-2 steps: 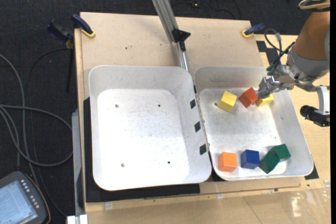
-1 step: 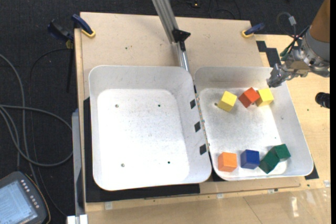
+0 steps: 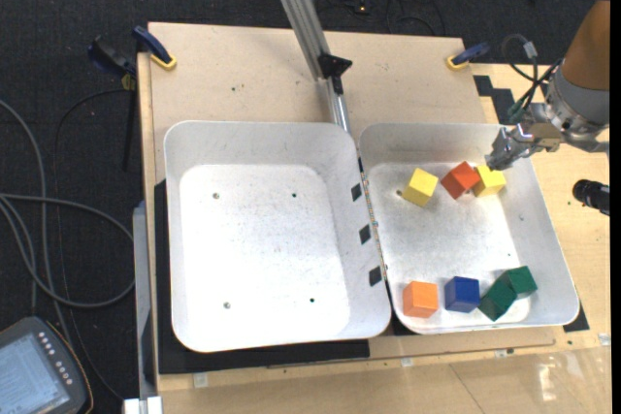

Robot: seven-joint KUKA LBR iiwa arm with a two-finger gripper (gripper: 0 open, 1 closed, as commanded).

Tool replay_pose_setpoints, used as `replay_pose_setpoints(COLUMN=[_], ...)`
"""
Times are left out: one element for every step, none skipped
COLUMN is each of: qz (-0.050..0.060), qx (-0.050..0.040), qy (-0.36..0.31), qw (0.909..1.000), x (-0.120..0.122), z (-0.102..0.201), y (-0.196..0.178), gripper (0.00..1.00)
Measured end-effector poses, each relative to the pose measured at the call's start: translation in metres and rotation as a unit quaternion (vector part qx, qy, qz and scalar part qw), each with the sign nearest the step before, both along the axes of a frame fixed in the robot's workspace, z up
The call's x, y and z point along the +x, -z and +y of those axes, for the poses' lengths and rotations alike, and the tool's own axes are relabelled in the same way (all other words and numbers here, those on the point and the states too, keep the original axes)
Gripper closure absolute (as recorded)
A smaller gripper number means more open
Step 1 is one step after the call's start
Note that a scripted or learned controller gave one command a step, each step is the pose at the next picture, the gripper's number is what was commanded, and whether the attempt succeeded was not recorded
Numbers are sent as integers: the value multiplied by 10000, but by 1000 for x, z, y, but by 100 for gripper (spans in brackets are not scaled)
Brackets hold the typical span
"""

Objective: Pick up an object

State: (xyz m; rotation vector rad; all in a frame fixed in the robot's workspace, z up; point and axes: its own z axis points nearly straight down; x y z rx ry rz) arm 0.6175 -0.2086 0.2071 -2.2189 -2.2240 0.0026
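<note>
Bins: two shallow white plastic bins side by side on a pale wooden bench (image 3: 243, 82); the left white bin (image 3: 257, 233) and the right white bin (image 3: 461, 238) meet at their inner rims.
Yellow blocks: two. A larger yellow cube (image 3: 421, 187) lies toward the far left of the right bin; a smaller yellow block (image 3: 491, 180) lies further right, touching the red one.
Red-orange block: one red-orange cube (image 3: 461, 178), between the two yellow ones, near the bin's far edge.
Orange block: one orange cube (image 3: 419, 299), leftmost in the near row of the right bin.
Blue block: one blue cube (image 3: 463, 294), just beside the orange one.
Green blocks: two dark green blocks, one (image 3: 497, 299) touching the other (image 3: 521, 281), in the near right corner.
Clamps: two blue-and-yellow clamps, one (image 3: 155, 48) at the bench's far left corner, one (image 3: 467, 55) at its far right.
Gripper: the grey two-finger gripper (image 3: 506, 153) is over the far right rim of the right bin, just beside the smaller yellow block; whether it is clenched or released cannot be told, and nothing is seen gripped.
</note>
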Motion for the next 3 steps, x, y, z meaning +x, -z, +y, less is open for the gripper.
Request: replay_pose_setpoints(qz=[-13, -2, -1], qx=[7, 16, 16], qy=[-24, -25, -29], qw=[10000, 10000, 10000], x=[-2, -15, -27], z=[50, 97, 147], y=[-13, -18, -23], gripper=[100, 100, 100])
